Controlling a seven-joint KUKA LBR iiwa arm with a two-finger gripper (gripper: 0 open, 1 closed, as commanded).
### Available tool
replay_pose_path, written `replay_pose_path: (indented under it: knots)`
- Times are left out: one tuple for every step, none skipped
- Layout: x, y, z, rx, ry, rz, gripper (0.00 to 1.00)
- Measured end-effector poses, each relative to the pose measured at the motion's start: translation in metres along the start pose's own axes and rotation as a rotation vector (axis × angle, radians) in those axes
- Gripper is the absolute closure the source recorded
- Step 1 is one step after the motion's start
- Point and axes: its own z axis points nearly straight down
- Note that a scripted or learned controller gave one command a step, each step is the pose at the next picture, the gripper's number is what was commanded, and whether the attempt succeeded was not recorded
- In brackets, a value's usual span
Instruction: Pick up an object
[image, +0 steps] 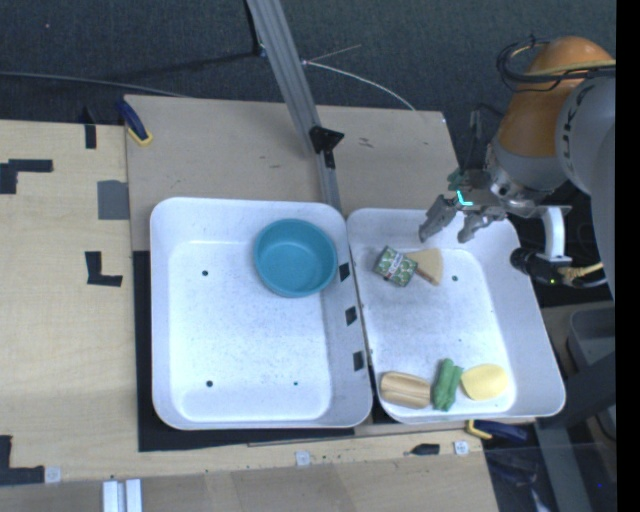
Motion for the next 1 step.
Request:
replay_pose_path:
  knots:
    - [0.0001, 0.0007, -0.0012, -0.002, 0.000, 0.000, 0.00]
